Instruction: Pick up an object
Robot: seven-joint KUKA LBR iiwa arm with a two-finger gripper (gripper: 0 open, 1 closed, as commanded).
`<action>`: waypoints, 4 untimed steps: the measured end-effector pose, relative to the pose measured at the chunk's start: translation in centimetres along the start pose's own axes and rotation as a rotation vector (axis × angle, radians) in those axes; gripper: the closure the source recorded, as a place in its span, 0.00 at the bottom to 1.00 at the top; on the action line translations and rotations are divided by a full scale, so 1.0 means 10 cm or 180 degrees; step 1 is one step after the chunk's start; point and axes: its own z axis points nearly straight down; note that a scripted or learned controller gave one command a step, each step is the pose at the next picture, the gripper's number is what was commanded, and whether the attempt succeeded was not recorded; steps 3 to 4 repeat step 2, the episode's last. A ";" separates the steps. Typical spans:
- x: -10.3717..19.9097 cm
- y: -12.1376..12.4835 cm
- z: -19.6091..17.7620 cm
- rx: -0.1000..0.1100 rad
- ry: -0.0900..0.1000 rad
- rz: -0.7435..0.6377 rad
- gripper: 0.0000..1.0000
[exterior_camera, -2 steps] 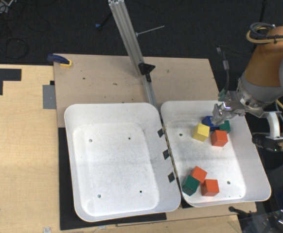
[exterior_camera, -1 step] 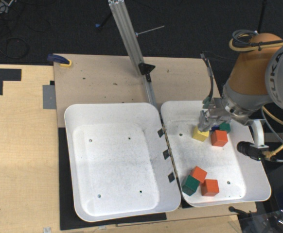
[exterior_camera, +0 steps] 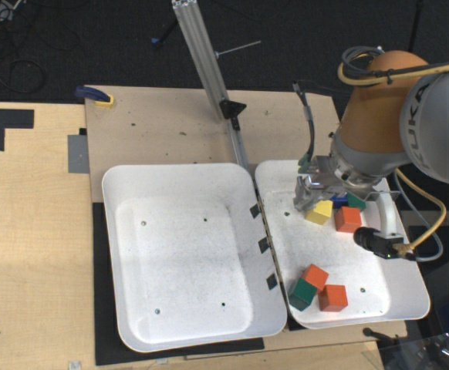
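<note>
Camera view, fixed overhead at a slant.

Item 1: worktop (exterior_camera: 32,206), pale wood grain, matt, carrying a tan board and two shallow bins side by side.

Item 2: left bin (exterior_camera: 124,187), white, smooth plastic by the look, rounded corners, low rim, a few dark specks on its floor.

Item 3: right bin (exterior_camera: 410,299), same make, holding all the blocks.

Item 4: arm (exterior_camera: 379,122), grey shell with orange band, reaching in from the right, cables looping about the wrist.

Item 5: pincer (exterior_camera: 311,195), metallic, low over the upper part of the right bin. Whether it is apart or together cannot be told; nothing is seen between its tips.

Item 6: yellow block (exterior_camera: 318,212), small, flat-faced, matt, just below the pincer and seemingly touching it.

Item 7: red block (exterior_camera: 348,219), cube, just beside the yellow one; a green block (exterior_camera: 356,202) and something blue, possibly another block, sit partly hidden under the wrist.

Item 8: second cluster near the front rim: orange block (exterior_camera: 315,276), dark green block (exterior_camera: 302,294), second red block (exterior_camera: 333,297), touching one another.

Item 9: aluminium rail (exterior_camera: 201,45), ribbed extrusion, slanting up behind the bins.

Risks, judged: the hard, smooth faces may slip out if the close lands on a corner. The tight packing near the wrist invites a nudge that pushes the yellow block aside, or a pinch on two blocks at once. A descent slightly off centre would close on nothing.
</note>
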 end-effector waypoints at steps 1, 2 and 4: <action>0.52 -0.09 0.12 0.0004 -0.0001 0.0000 1.00; 1.01 -0.09 0.06 -0.0001 -0.0004 0.0001 1.00; 1.01 -0.09 0.06 -0.0001 -0.0004 0.0001 1.00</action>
